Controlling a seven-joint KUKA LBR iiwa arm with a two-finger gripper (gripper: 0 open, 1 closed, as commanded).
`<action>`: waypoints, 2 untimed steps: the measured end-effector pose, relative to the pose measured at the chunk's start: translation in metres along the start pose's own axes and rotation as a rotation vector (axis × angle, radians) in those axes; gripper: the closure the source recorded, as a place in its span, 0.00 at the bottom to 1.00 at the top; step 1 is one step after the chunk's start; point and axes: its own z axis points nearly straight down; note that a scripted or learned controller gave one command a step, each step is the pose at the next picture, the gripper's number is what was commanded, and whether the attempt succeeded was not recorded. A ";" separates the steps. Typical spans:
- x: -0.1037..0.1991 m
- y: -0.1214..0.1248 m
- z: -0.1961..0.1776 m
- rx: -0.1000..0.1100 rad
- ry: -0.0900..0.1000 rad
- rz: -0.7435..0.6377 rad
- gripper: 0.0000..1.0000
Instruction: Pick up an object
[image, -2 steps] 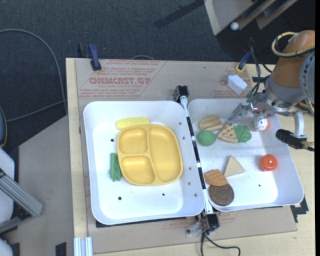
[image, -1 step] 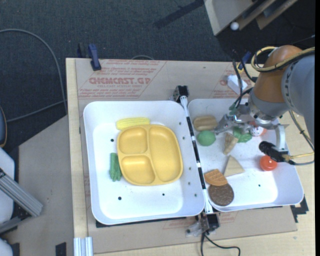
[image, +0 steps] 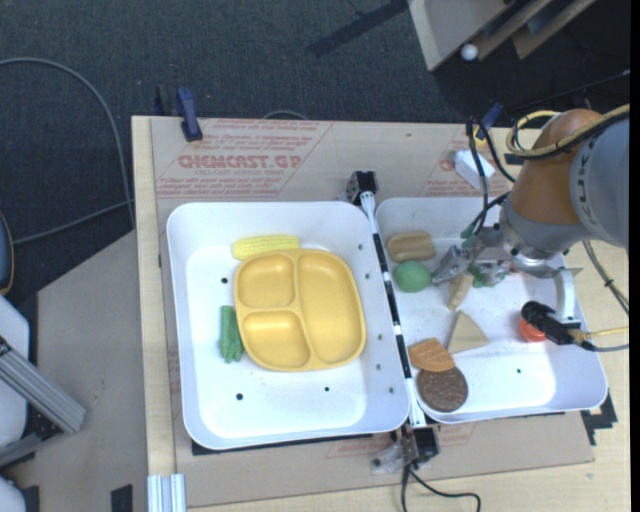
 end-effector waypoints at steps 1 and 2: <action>0.000 0.001 -0.011 -0.003 -0.001 0.001 1.00; 0.044 0.020 -0.001 -0.007 -0.001 -0.001 1.00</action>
